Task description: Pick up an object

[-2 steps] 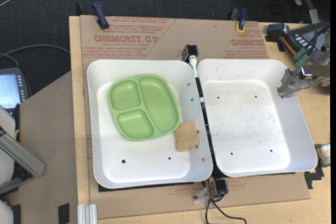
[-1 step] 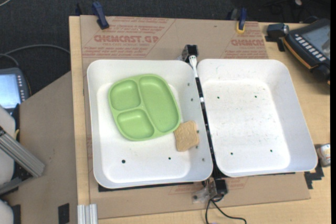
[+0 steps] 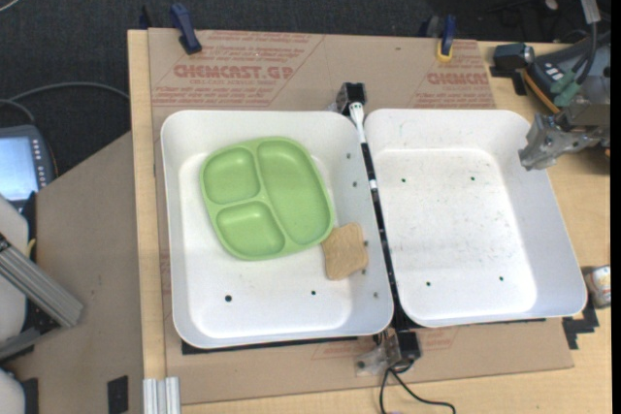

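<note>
Sponge [image 3: 344, 251] and green tray [image 3: 267, 198] lie touching in the left bin [image 3: 194, 305], well left of the end effector [image 3: 543, 150], whose opening I cannot tell.

1. We see a light green plastic plate with three compartments [image 3: 267, 199] lying flat in the left white bin [image 3: 184, 286].
2. A small tan square sponge [image 3: 344, 251] lies touching its lower right edge.

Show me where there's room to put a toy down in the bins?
The right bin has bare floor from wall to wall. In the left bin, the green tray and the tan sponge touching its corner crowd the middle; free strips run along the front wall and the left wall.
</note>
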`<state>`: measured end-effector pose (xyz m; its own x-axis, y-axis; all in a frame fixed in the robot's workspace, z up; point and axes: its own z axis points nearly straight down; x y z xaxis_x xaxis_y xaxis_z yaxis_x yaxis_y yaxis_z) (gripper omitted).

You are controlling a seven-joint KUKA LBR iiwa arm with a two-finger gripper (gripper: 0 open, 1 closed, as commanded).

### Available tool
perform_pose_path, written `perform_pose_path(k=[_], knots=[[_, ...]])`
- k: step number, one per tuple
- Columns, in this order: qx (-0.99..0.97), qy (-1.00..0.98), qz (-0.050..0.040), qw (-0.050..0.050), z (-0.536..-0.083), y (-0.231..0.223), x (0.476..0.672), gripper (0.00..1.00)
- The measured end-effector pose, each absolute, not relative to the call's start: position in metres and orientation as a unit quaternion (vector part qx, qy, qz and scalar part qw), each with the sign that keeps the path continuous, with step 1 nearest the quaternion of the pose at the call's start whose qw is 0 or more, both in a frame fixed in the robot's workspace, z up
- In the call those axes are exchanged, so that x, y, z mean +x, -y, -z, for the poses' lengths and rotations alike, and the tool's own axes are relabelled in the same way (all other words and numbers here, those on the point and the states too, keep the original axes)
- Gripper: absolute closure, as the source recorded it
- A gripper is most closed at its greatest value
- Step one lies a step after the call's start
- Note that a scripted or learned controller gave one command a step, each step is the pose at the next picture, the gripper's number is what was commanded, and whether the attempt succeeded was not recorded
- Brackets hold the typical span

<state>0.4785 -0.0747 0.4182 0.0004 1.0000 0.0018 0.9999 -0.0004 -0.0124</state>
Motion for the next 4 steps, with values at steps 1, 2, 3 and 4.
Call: perform_pose_path(k=[1, 2, 3, 4], knots=[[-0.708, 0.706, 0.0041, -0.007, -0.530, 0.103, 0.503, 1.00], [-0.706, 0.708, -0.0036, 0.005, -0.421, 0.074, 0.478, 1.00], [-0.709, 0.706, 0.0036, -0.009, -0.542, 0.133, 0.533, 1.00], [-0.707, 0.707, -0.0019, 0.003, -0.480, 0.112, 0.478, 1.00]])
